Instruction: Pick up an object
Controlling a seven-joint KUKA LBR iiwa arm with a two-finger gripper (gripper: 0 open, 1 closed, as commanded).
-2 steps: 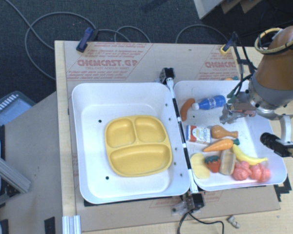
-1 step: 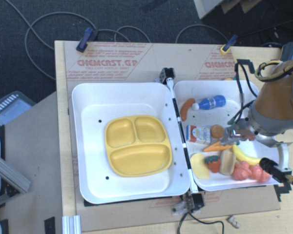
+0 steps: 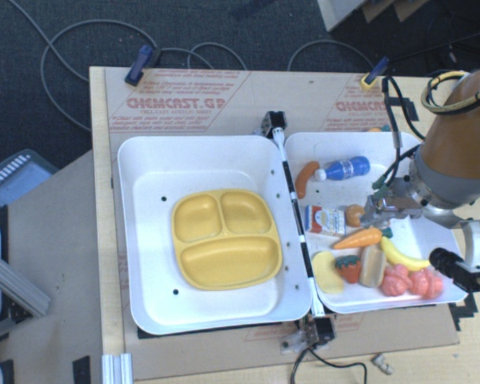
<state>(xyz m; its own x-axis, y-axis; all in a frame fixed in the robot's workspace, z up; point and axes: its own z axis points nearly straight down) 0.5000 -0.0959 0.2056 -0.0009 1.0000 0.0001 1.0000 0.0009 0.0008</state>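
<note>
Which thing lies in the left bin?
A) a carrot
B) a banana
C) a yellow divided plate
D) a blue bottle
C: the yellow divided plate lies alone in the left bin; the bottle, banana and carrot are in the right bin.

Two white bins: a left bin (image 3: 136, 214) and a right bin (image 3: 336, 144). One yellow divided plate (image 3: 226, 238) in the left. In the right: one small blue-capped bottle (image 3: 344, 168), one hot dog (image 3: 306, 178), one carrot (image 3: 357, 238), one banana (image 3: 402, 255), one pink bunch of grapes (image 3: 410, 282), one flat packet (image 3: 325, 219). Two blue clamps (image 3: 139, 64) at the table's far edge.
</note>
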